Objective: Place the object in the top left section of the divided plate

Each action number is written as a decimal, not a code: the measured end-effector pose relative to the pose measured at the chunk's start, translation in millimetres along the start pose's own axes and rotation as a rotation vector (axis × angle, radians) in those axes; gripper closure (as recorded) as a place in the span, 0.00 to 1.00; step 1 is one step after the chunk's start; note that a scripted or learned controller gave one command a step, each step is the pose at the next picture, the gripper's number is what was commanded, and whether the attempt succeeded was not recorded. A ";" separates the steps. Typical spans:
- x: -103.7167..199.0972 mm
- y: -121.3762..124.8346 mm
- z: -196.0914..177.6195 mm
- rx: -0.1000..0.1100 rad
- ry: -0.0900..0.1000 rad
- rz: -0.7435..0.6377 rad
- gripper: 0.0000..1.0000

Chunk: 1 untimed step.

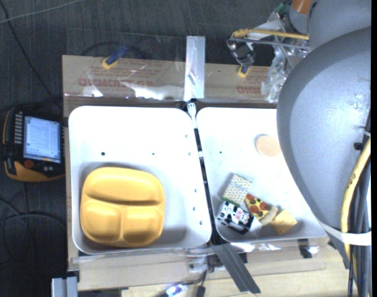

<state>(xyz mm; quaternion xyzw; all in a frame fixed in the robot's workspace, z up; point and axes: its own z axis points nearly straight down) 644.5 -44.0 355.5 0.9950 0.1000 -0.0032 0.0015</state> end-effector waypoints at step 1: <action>-35.5 -38.0 23.5 0.000 0.000 -0.143 1.00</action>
